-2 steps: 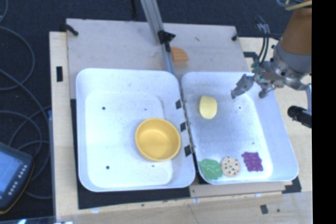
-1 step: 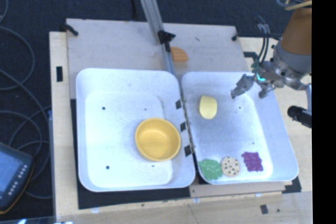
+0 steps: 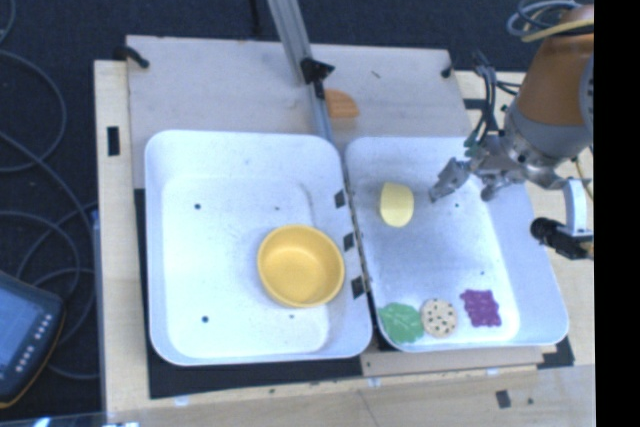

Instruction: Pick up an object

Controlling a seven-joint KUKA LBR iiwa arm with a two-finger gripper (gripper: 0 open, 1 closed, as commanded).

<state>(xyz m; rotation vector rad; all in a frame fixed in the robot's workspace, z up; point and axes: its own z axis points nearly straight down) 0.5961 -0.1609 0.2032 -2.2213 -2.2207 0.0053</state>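
The right bin (image 3: 520, 245) holds a pale yellow rounded object (image 3: 396, 204) near its upper left. Along its front edge lie a green piece (image 3: 401, 321), a round cookie (image 3: 438, 316) and a purple piece (image 3: 481, 307). A yellow bowl (image 3: 299, 265) sits in the left bin (image 3: 190, 245). My gripper (image 3: 470, 181) hangs over the upper right of the right bin, to the right of the pale yellow object. Its fingers (image 3: 446, 181) are spread open with nothing between them.
A metal pole (image 3: 285, 10) slants down from the top to the seam between the bins. An orange object (image 3: 340, 105) lies on the bench behind the bins. A dark screen (image 3: 25, 325) sits at the lower left, off the bench.
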